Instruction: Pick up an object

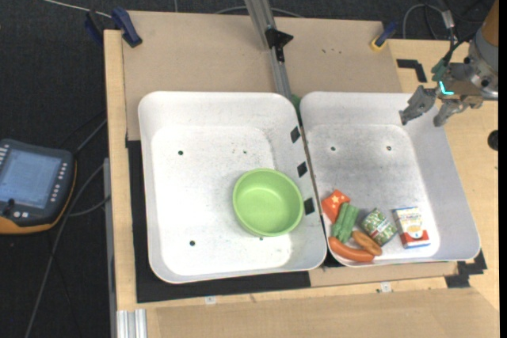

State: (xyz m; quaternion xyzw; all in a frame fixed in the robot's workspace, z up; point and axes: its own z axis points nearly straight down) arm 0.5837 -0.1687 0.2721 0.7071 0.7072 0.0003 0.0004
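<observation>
A cluster of small objects lay at the near edge of the right bin (432, 162): a red piece (335, 202), a green vegetable (344, 221), an orange carrot-like piece (352, 250), a green-wrapped item (379, 225) and a small carton (411, 226) at the cluster's right end. A green bowl (267, 202) sat in the left bin (198, 170), near its right wall. The pincer (428, 108) hung with fingers spread and nothing between them over the right bin's far right edge, well apart from the cluster. Both bins rested on a tan table (206, 51) above dark carpet (47, 51), where a handheld control pendant (32, 184) lay at the left.
</observation>
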